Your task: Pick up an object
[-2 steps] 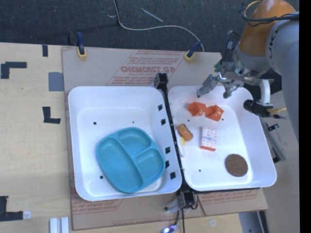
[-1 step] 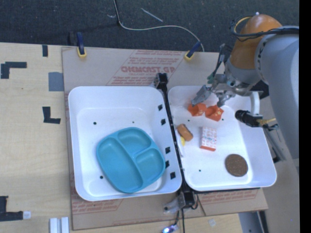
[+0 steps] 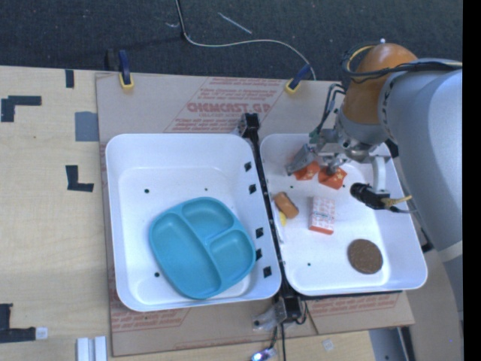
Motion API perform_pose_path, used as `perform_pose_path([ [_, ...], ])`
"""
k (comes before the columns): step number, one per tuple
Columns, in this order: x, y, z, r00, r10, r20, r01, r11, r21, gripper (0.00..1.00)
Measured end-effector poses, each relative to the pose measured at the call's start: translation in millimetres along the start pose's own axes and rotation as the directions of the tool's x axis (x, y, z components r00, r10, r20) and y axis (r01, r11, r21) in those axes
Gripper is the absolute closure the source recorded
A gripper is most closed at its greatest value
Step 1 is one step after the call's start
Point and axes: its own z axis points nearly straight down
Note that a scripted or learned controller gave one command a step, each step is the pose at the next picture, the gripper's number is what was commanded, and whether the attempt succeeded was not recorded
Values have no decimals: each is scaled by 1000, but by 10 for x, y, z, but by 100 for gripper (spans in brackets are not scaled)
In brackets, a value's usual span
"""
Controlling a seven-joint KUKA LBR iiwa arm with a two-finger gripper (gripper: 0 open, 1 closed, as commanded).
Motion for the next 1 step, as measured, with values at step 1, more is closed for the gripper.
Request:
perform_pose_path([
  [1,7,8,-129,1000,-1,0,1,1000,-1,100],
])
